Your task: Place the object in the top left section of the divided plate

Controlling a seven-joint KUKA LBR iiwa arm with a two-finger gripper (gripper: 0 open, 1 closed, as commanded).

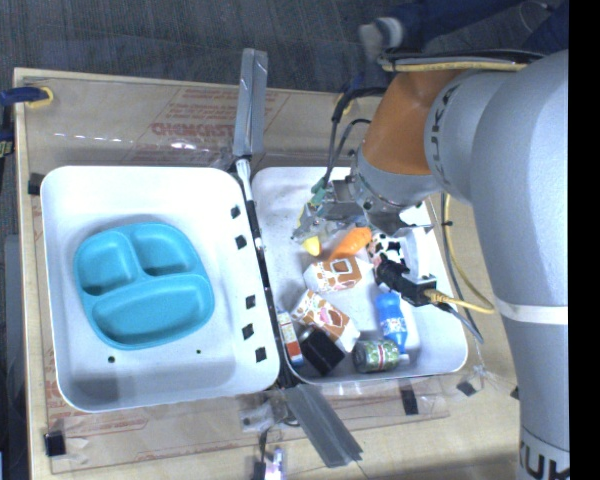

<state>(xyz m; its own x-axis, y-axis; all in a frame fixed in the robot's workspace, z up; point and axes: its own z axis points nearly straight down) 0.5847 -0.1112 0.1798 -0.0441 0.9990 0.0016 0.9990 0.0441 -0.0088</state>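
Note:
A blue divided plate [145, 283] lies in the left white bin [70, 193], with two small sections at its far side and one long section at its near side. My gripper [322, 216] is down in the right bin [280, 193], at the far left of a heap of objects. An orange piece [354, 239] lies just to its right, and a small yellow piece [310, 245] sits right below it. The grey arm with its orange band [405, 133] hides the far right part of that bin.
The right bin also holds two patterned cartons [338, 273] [325, 316], a blue bottle [390, 320], a green can [380, 355], a black box [320, 351] and a black-and-white item [390, 253]. A metal divider [250, 118] runs between the bins.

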